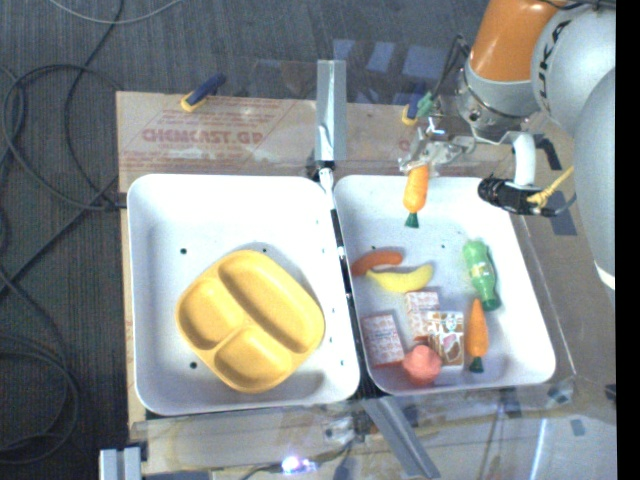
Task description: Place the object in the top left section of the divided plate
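1. Gripper [424,161] is closed on the top of a toy carrot [416,192], which hangs upright above the right bin [540,318].
2. Yellow divided plate [251,319] lies in the left bin [160,228], well apart.

Readable from my station: faded red lettering, roughly "CHEMCAST GP", on the brown board [205,136] behind the bins; partial black letters on the arm [556,43]; carton prints illegible.
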Robot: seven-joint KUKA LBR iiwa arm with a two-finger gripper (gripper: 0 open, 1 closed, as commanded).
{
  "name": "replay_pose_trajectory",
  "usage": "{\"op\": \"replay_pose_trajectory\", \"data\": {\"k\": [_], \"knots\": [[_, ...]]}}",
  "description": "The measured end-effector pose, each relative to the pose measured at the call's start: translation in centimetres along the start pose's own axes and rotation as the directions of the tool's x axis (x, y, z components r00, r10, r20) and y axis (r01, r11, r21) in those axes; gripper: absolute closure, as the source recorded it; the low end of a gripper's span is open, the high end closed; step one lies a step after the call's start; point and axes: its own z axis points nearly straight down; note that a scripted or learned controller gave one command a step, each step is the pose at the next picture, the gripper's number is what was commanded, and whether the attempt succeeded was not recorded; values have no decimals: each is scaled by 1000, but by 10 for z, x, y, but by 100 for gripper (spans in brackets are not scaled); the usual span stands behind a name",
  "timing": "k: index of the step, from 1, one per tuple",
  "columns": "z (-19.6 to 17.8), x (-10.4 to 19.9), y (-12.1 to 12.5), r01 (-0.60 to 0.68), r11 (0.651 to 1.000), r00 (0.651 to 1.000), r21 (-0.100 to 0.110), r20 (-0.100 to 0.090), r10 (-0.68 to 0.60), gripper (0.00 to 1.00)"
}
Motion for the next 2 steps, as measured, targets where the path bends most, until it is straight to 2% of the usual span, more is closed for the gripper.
{"op": "replay_pose_trajectory", "data": {"k": [1,2], "knots": [[70,30,-59,-231,973,973,3,-6,231,100],[70,61,-149,-272,962,962,3,-3,272,100]]}}
